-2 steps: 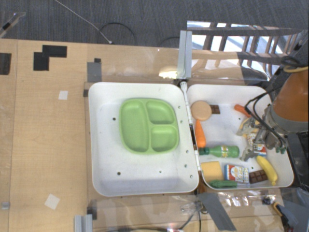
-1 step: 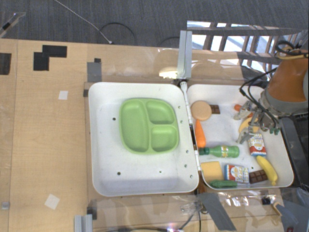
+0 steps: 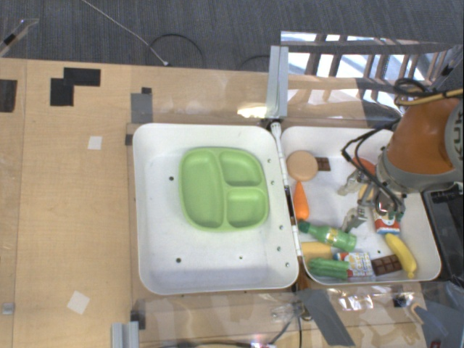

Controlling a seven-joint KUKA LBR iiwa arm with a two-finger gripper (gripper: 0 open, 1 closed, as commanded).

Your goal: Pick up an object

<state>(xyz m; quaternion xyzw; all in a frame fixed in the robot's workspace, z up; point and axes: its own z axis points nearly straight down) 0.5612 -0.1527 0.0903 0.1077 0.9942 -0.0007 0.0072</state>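
From my seat I see the arm (image 3: 424,140) reaching in over the right bin (image 3: 433,261), its claw (image 3: 370,205) hanging above the bin floor; I cannot tell how the claw stands. Below it lie a green bottle (image 3: 330,235), a carrot (image 3: 300,201), a round tan disc (image 3: 302,165), a banana (image 3: 402,253) and a chocolate bar (image 3: 384,264). The left bin (image 3: 156,263) on the table (image 3: 65,216) carries a green divided plate (image 3: 222,188).
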